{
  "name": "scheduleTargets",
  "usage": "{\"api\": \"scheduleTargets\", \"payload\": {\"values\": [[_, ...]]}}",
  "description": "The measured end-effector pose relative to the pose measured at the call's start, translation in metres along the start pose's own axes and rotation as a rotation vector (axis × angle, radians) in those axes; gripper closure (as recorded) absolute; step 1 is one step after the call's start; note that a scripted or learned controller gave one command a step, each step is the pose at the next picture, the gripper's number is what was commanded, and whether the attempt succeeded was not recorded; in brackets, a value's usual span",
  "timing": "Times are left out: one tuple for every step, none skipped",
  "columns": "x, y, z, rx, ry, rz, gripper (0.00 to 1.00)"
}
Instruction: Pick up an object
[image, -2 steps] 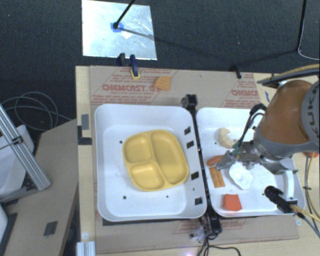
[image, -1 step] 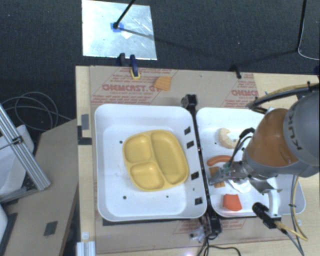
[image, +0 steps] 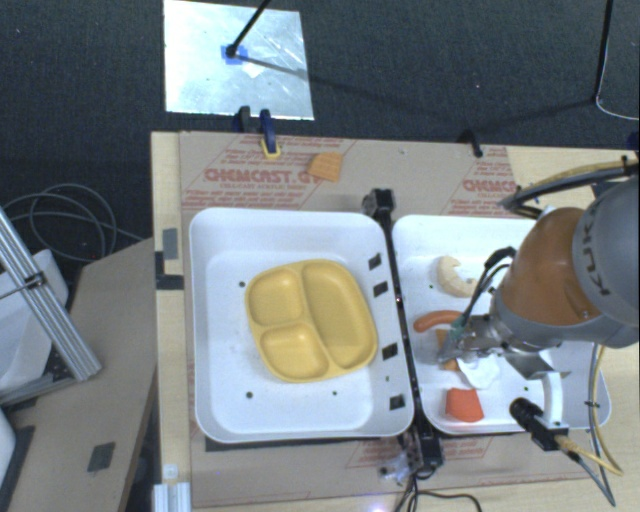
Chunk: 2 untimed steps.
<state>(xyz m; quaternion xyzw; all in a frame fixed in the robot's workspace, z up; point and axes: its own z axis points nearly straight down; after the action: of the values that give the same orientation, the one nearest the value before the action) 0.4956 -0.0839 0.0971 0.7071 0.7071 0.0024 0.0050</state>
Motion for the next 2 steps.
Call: {"api": "scheduleTargets", "payload": {"values": [[0.069,0.058,-0.093,-0.003,0.005,-0.012,1.0],[0.011,-0.011,-0.087,0.013,0.002,0.006,1.0]]}}
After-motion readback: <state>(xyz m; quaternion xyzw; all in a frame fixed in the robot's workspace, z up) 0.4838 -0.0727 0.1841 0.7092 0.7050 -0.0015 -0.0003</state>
